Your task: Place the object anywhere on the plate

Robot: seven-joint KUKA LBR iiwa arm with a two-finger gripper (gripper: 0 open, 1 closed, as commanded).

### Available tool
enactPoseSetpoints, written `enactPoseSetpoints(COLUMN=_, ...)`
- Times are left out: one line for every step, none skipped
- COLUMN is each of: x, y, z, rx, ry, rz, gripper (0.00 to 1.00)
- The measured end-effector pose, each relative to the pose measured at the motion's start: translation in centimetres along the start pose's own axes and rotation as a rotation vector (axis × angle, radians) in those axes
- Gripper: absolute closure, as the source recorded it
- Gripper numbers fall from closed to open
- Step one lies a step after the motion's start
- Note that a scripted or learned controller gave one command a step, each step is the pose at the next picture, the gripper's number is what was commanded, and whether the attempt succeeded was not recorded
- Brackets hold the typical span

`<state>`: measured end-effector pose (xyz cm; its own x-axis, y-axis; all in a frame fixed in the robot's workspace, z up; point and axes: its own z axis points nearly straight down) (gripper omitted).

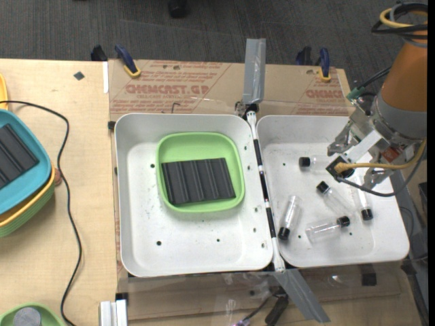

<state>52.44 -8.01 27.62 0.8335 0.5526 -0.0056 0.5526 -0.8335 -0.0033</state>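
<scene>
A green plate [233, 148] with a dark ridged insert [198, 180] lies in the left bin [136, 223]. Several clear tubes with black caps lie in the right bin [292, 138]: one [290, 214] near the divider, one [326, 228] at the front, a short one [323, 188] in the middle, and one [365, 208] under the arm. A loose black cap [305, 161] sits further back. My gripper [372, 176] hangs over the right side of the right bin, above the tubes. Nothing shows between its fingers.
A cardboard sheet [177, 87] lies behind the bins, held by blue clamps. A teal and yellow stack of containers [27, 175] and a black cable [68, 202] are on the wooden bench to the left.
</scene>
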Motion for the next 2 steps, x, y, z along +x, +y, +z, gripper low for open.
enactPoseSetpoints(x=-0.6, y=-3.4, z=-0.6, rx=0.0, ry=0.0, rz=0.135, gripper=0.0)
enactPoseSetpoints(x=-0.6, y=-6.0, z=0.4, rx=0.0, ry=0.0, rz=0.236, gripper=0.0)
